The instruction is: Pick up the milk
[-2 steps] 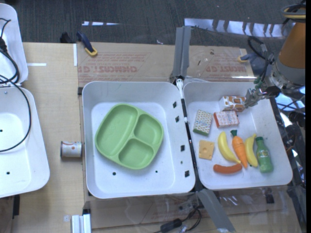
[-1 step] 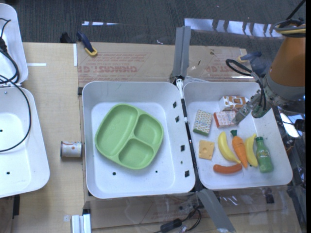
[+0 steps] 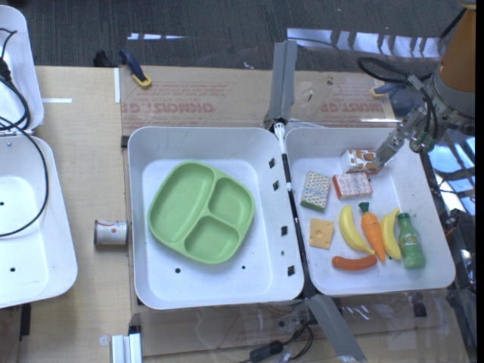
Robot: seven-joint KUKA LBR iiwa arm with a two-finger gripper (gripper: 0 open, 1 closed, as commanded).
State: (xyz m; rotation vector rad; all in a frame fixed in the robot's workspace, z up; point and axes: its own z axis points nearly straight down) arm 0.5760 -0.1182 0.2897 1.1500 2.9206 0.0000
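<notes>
The milk [image 3: 357, 159] is a small white carton with orange print, lying near the back of the right bin [image 3: 428, 203]. My gripper [image 3: 380, 159] comes down at a slant from the upper right and its tip sits right against the carton's right side. The carton rests on the bin floor. The grey arm with its orange band [image 3: 460, 59] stands at the view's right edge.
Just in front of the milk lie a pink box [image 3: 352, 185] and a green cracker box [image 3: 315, 190]. Further forward are cheese [image 3: 321, 234], two bananas [image 3: 350, 229], a carrot [image 3: 370, 230], a sausage [image 3: 354, 262] and a green bottle [image 3: 411, 240]. The left bin holds a green divided plate [image 3: 200, 212].
</notes>
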